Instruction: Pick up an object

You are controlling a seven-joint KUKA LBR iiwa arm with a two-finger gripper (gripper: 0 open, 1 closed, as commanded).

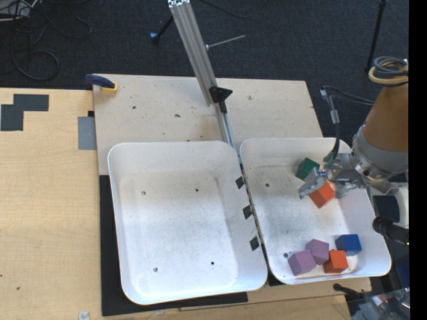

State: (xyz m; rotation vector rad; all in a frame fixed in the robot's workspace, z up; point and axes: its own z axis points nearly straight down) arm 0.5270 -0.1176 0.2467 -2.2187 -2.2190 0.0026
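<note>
Jaws [321, 187] are closing around an orange block [323, 195] in the right bin [280, 153], toward its 2 o'clock corner, though whether the block is lifting clear is hard to judge. The grasp seems to be forming; raising is left. The block is looking small, cubic, bright orange, beside a green block [307, 168] at its 11 o'clock.

- We see a robotics lab: dark carpet strewn with black cables [27, 5].
- A slanted aluminium rail [195, 45] and pale wooden bench [160, 109] confirm it.
</note>
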